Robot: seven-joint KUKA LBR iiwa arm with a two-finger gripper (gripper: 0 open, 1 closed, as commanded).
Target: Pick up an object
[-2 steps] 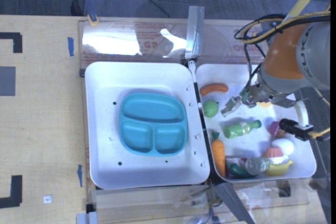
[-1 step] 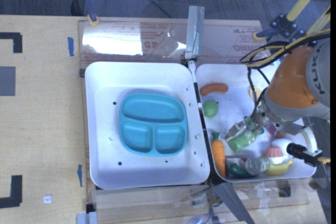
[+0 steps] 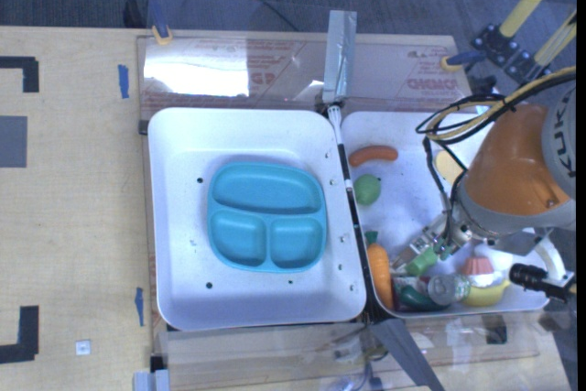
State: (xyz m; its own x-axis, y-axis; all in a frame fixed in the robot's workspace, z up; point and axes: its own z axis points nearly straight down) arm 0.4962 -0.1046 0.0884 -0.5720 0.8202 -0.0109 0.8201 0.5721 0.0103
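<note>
The right bin [image 3: 403, 128] holds several toy foods. An orange sausage [image 3: 374, 155] lies near its far wall, and a green round fruit [image 3: 367, 190] sits just below it. An orange carrot [image 3: 380, 275] rests along the left wall. At the front lie a green piece [image 3: 423, 263], a grey-topped can [image 3: 441, 290], a yellow banana [image 3: 490, 293] and a pink-red piece [image 3: 478, 267]. My gripper [image 3: 432, 249] reaches down from the right into this front pile, right over the green piece. The wrist hides what is directly under it.
The left bin [image 3: 174, 197] holds a blue divided plate [image 3: 267, 215]. A clear upright panel [image 3: 302, 69] stands behind both bins. Black cables [image 3: 458, 119] loop over the right bin's far corner. The arm's orange band [image 3: 513, 165] covers that bin's right side.
</note>
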